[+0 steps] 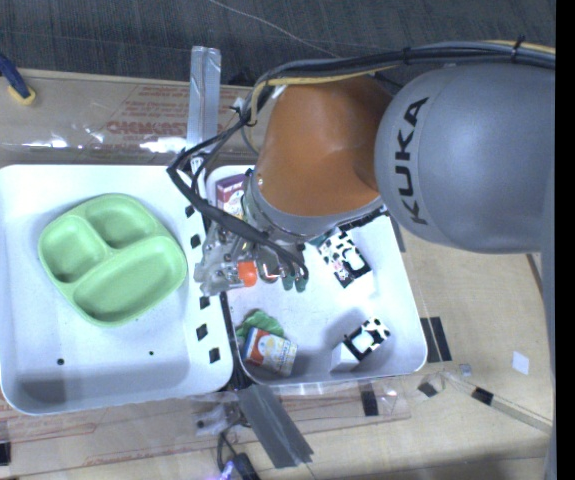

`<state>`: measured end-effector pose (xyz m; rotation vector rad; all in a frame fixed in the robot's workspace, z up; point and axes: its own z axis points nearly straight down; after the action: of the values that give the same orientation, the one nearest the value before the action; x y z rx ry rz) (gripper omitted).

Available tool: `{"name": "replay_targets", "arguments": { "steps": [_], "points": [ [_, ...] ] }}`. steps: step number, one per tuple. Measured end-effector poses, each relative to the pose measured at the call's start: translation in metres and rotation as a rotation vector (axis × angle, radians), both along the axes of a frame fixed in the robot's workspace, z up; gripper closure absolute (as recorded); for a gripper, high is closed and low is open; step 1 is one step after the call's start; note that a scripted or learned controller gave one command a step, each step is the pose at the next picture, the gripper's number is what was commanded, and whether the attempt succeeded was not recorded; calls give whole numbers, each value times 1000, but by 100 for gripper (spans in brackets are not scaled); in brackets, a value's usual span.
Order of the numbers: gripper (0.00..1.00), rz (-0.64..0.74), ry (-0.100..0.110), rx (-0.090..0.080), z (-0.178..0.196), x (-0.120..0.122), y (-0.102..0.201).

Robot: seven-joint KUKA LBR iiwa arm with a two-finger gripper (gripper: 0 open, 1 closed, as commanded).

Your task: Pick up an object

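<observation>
We see the gripper [250, 268] low in the right bin [402, 298], touching a small orange thing [246, 274]; whether it pinches it, we cannot tell. A can [268, 351] lies nearby.

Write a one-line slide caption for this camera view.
KUKA arm's gripper hangs low over the right bin, near a small can; a green divided plate sits in the left bin.

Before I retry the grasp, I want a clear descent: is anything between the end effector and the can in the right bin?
Nothing visible blocks it. The end effector sits above and left of the can, with only bare bin floor between them.
</observation>
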<state>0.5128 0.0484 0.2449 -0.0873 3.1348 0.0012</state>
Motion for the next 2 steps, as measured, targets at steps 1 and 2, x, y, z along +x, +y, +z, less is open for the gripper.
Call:
{"name": "replay_targets", "arguments": {
  "steps": [1, 2],
  "points": [
    [100, 340, 7, -2, -54, -31, -5],
    [100, 613, -1, -5, 24, 7, -59]
  ]
}}
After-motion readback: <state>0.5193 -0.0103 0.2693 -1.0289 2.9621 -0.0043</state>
